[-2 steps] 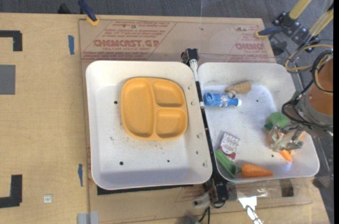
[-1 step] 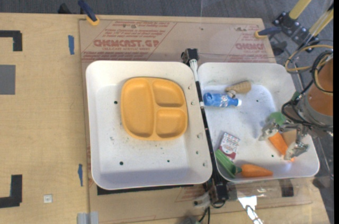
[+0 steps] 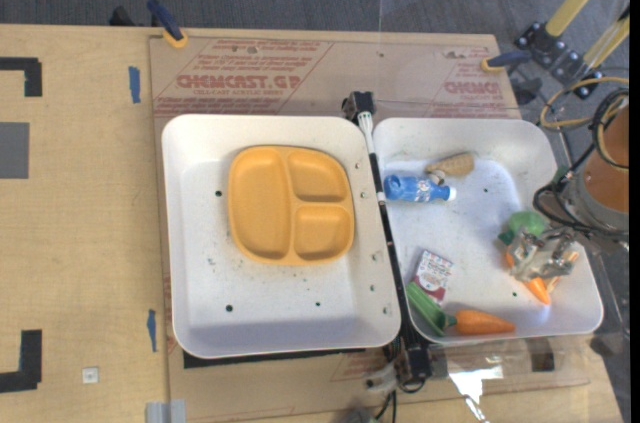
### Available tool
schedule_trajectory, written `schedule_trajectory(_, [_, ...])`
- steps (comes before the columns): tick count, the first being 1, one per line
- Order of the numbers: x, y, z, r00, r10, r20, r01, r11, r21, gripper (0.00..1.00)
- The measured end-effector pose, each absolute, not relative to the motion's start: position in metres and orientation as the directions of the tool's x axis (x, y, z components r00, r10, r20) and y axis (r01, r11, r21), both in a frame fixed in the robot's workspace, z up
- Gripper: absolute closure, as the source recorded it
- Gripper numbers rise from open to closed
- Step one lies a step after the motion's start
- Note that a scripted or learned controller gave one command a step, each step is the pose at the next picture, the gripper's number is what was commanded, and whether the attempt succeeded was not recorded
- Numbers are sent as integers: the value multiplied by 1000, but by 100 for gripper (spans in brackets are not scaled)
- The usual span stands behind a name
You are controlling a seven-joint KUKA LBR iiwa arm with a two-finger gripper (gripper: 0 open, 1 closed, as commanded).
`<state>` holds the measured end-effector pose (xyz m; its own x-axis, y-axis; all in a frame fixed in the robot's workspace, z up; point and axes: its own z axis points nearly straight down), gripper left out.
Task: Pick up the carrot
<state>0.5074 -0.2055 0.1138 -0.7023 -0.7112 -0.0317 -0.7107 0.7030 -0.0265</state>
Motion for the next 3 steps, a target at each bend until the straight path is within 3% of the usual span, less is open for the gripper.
schedule_trajectory(1, [489, -191, 91, -476, -879, -5, -879, 477, -16, 100])
schedule_trajectory(2, [511, -186, 90, -89, -996, -2, -996, 89, -9, 100])
schedule_trajectory(3, [486, -188, 91, 173, -985, 2, -985, -173, -17, 100])
